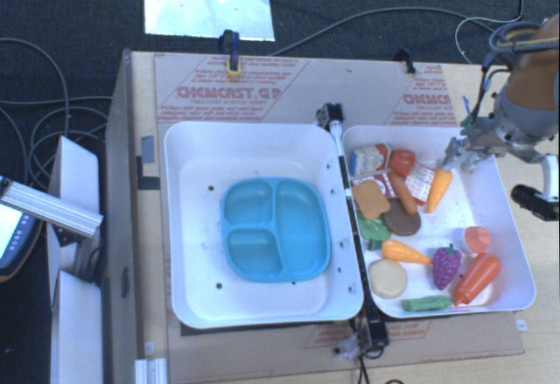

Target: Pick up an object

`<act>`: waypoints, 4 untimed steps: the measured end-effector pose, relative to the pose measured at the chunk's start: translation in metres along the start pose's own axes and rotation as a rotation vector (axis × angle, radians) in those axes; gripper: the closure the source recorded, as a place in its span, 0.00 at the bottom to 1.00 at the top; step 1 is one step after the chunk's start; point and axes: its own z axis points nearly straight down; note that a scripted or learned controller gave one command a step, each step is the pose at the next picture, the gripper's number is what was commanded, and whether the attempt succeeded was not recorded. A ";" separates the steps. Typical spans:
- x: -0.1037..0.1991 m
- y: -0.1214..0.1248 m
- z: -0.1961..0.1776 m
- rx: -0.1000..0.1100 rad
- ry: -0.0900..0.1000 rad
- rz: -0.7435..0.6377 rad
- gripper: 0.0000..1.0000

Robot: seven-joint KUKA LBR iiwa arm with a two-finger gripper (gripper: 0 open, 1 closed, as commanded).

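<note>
While the arm (529,85) reaches in from the right over the far side of the right bin (516,233), I see the gripper (457,155) clenched on an orange carrot (439,188): its grey fingers (452,150) pinch the carrot's upper end, and the rest hangs free below them. The carrot's long axis runs steeply, its gripped end toward the far right and its tapered end pointing down toward the near left, where it sits over a white-and-red packet (420,181); I cannot tell whether that tip still touches the packet. I see the carrot in the far half of the right bin, just right of a red tomato (402,162) and an orange sausage-like piece (403,192). Left of those lie a slice of bread (371,198) and a dark brown round patty (402,221), with a second packet (368,160) beyond them. Toward the near side of that bin I see another small carrot (405,252) lying crosswise, a bunch of purple grapes (446,264), a pale round biscuit (388,278), a green bean pod (428,304) along the near wall, and a larger red-orange carrot (476,278) beside a pink-topped piece (477,239). On my left, the left bin (188,198) holds a blue divided plate (276,228) lying flat at its middle.
</note>
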 end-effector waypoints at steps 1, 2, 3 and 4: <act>0.018 0.025 -0.044 0.000 0.000 -0.001 1.00; 0.018 0.025 -0.044 0.000 0.000 -0.001 0.00; 0.042 0.035 0.015 0.002 0.001 -0.001 0.00; 0.086 0.020 0.051 0.003 0.002 -0.001 0.00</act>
